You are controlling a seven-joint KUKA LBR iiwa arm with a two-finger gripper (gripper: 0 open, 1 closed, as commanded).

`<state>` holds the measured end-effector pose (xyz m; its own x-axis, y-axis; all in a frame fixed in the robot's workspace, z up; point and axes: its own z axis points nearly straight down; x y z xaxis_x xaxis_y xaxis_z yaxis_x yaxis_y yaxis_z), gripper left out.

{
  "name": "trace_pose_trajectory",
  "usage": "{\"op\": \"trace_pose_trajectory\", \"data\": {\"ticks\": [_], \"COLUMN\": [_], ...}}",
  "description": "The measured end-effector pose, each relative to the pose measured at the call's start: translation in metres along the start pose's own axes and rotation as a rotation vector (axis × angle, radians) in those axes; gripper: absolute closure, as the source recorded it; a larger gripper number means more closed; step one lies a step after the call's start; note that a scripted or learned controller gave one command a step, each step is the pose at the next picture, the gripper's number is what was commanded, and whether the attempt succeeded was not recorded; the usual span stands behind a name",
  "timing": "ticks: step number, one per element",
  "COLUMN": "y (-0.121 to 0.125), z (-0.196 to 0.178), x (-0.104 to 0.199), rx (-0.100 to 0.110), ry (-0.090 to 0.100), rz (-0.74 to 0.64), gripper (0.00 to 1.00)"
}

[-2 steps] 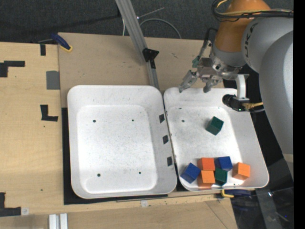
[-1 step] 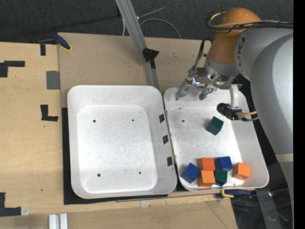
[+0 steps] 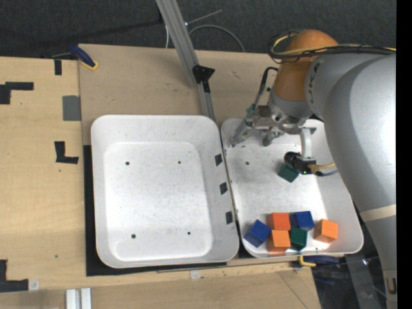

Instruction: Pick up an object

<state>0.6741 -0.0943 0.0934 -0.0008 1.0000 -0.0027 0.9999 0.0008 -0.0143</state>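
My gripper [image 3: 253, 136] hangs over the far left corner of the right bin [image 3: 257, 185], its two fingers spread apart with nothing between them. A dark green block [image 3: 288, 172] lies on the bin floor just right of and nearer than the gripper, beside a black fitting on the arm. Along the bin's near edge sits a cluster of blocks: a blue one [image 3: 257, 232], an orange pair [image 3: 280, 229], another blue [image 3: 302, 219], a green one [image 3: 297, 237] and an orange one [image 3: 327, 229].
The left bin [image 3: 154, 192] stands beside the right one, their rims touching. A slanted metal bar [image 3: 187, 50] runs down to the far edge between the bins. The arm's grey body [image 3: 360, 121] overhangs the right bin's right side.
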Motion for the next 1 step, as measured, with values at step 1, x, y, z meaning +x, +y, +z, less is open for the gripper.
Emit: {"op": "trace_pose_trajectory", "data": {"ticks": [1], "y": [-0.0002], "z": [-0.0102], "x": [0.0007], "rx": [0.0], "ry": [0.0], "rz": [-0.001], "gripper": [1.0]}}
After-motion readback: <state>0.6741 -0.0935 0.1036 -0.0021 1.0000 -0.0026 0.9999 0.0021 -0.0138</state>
